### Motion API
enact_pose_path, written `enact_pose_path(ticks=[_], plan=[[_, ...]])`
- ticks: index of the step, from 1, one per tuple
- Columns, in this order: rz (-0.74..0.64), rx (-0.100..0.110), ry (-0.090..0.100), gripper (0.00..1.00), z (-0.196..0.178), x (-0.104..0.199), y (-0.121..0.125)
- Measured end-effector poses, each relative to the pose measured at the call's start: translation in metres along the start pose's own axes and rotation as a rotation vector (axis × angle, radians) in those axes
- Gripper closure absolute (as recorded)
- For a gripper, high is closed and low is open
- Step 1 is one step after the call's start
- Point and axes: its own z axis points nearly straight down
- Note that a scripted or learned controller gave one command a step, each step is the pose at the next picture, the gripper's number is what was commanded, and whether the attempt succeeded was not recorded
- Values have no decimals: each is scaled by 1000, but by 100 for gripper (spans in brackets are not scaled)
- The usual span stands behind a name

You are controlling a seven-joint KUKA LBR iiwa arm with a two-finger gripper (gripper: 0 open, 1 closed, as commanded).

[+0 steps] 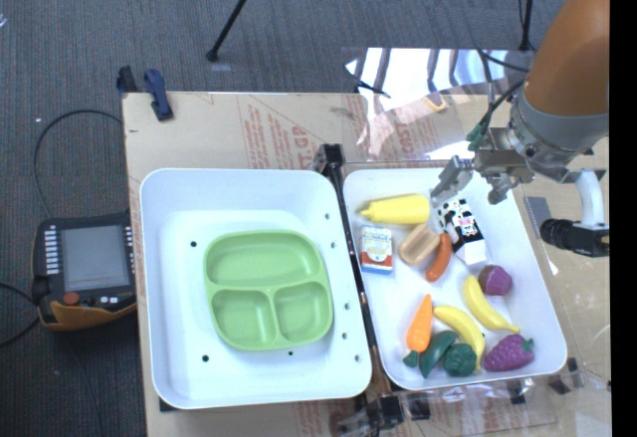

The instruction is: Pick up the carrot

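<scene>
The grey arm enters from the right, orange band uppermost. Its tool (472,184) points down-left, fingers spread apart, holding nothing.

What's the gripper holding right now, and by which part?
Nothing. The gripper hangs open above the right bin's far edge, near the milk carton; the carrot lies untouched in the bin.

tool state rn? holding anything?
tool: open, holding nothing, poised over the far end of the right bin. The carrot lies in the bin's near part, apart from it.
</scene>
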Motion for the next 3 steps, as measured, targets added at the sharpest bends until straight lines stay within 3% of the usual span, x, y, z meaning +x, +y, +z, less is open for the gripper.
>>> enact_pose_path(ticks=[1,2,3], plan=[[-246,10,4,0,154,14,-46],[-5,5,3,0,201,-7,-97],[6,11,8,100,193,-9,-98]])
